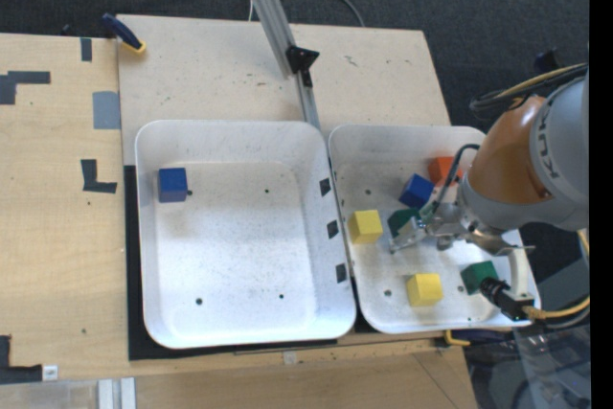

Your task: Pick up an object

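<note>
Camera view: gripper (414,233) low over green block (401,222), grip perhaps unreadable, no legible writing.

Half hidden behind the arm (522,163), just above the gripper (414,230): an orange block (441,169); finger state indiscernible.

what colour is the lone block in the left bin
Blue; the block shows clearly in the camera view.

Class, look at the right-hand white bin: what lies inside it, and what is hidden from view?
Inside the right bin lie two yellow blocks, a blue block, an orange block and green pieces. The gripper hangs among them. The arm covers the bin's right part.
</note>
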Available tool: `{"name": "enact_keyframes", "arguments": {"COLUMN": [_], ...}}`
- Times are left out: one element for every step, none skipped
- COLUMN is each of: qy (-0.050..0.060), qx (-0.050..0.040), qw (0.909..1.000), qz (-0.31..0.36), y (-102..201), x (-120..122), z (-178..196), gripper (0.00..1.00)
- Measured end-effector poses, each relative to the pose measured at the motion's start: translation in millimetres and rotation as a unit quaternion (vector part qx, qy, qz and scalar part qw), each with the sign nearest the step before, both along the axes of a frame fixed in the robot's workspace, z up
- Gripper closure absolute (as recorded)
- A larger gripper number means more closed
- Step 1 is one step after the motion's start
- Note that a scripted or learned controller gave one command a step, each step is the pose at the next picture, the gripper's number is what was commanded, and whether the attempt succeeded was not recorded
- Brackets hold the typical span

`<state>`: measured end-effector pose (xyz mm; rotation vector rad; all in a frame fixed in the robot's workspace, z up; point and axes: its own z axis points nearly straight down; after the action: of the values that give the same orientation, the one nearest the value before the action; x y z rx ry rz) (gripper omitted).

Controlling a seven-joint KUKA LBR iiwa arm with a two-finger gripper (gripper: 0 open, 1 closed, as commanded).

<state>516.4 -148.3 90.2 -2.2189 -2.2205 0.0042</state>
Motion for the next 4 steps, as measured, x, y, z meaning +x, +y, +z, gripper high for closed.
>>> {"name": "enact_keyframes", "arguments": {"qy": [0.000, -0.003, -0.004, -0.004], "qx": [0.0009, -0.0002, -0.0005, -0.0009], "qw": [1.0000, 1.0000, 1.0000, 1.0000], "qz": [0.000, 0.000, 0.000, 0.000], "y": [1, 4, 5, -4], "x": [0, 4, -3, -1], "z": [11, 53, 113, 159], "gripper": [1.00, 1.00, 1.00, 1.00]}}
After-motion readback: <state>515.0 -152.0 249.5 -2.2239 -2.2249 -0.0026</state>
